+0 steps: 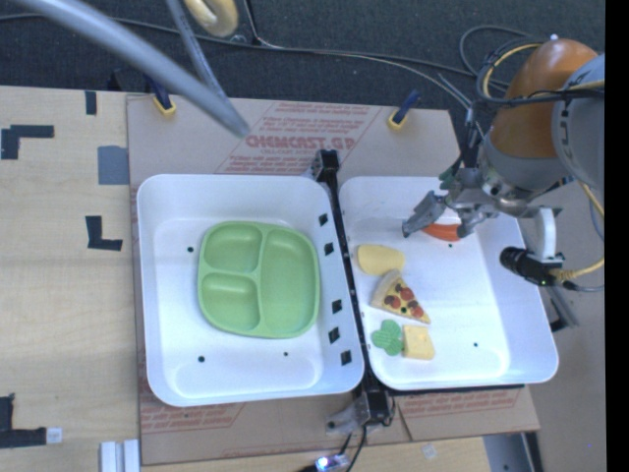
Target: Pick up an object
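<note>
My gripper (438, 226) hangs over the far part of the right bin (511, 342), its two fingers spread apart. A small orange-red piece (444, 232) lies on the bin floor just below and between the fingertips; I see no grip on it. Nearer the camera lie a pale yellow piece (380, 259), a toy pizza slice (400, 298), a green broccoli piece (388, 338) and a yellow cheese block (419, 343), all apart from the gripper.
A green divided plate (260, 278) lies in the left bin (162, 264). A black divider strip (339, 264) runs between the bins. The arm's orange band (545, 87) and cables stand at the right. A grey pole (128, 42) crosses the far left.
</note>
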`<state>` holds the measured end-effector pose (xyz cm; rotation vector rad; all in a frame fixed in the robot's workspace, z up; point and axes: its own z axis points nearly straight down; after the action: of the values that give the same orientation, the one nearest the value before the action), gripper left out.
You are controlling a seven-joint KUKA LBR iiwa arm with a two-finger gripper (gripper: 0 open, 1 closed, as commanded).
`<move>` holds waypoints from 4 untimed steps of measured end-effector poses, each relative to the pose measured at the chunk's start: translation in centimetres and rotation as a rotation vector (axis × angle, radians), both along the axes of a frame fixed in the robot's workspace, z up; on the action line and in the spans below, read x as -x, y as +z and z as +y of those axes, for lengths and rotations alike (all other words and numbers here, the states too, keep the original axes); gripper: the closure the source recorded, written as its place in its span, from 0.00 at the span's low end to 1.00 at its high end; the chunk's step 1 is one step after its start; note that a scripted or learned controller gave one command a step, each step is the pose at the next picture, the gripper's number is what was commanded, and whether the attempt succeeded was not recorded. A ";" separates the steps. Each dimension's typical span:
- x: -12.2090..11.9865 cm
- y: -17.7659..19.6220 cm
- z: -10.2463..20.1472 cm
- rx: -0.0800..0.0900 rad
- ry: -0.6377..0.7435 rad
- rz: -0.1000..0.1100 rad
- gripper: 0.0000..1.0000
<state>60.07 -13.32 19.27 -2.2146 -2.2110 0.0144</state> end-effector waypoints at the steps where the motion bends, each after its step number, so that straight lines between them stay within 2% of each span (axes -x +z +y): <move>1: -0.3 0.8 0.0 0.002 0.003 -0.013 0.00; 2: 0.2 -5.4 -0.6 0.003 0.002 -0.008 0.00; 3: 0.3 -10.7 -0.5 0.004 0.003 -0.013 0.00; 4: 0.2 -9.4 -0.4 0.003 0.005 -0.015 1.00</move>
<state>59.90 -13.76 9.87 -2.2184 -2.2249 0.0008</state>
